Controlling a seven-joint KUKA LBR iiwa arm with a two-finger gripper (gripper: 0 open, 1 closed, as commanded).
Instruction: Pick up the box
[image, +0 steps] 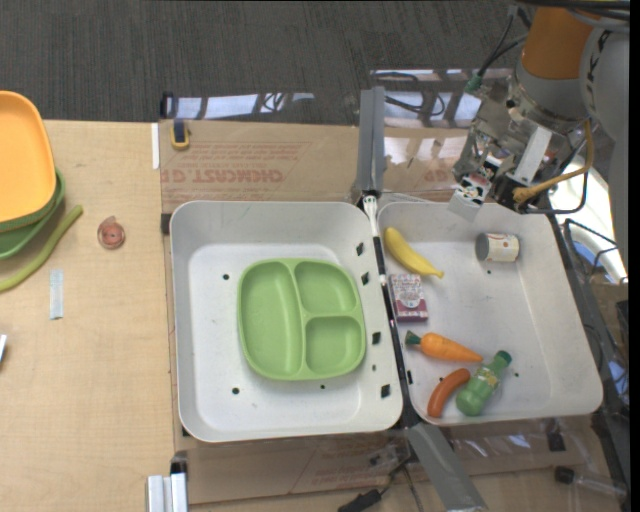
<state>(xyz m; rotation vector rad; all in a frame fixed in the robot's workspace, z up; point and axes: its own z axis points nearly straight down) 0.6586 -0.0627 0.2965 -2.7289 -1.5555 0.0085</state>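
gripper high at the back corner, box down by the divider

my gripper (478, 185) hangs over the far right corner of the right bin (570, 330), and i cannot tell its opening from this angle. nothing is visibly held in it. just beside it on the bin floor sits a small white can (498, 247). the box (408, 298) i want lies well apart from the gripper, toward the near left, against the wall between the two bins. its long axis runs roughly front to back. a banana (411, 254) lies just behind it and a carrot (447, 347) just in front. i judge the approach has not yet begun.
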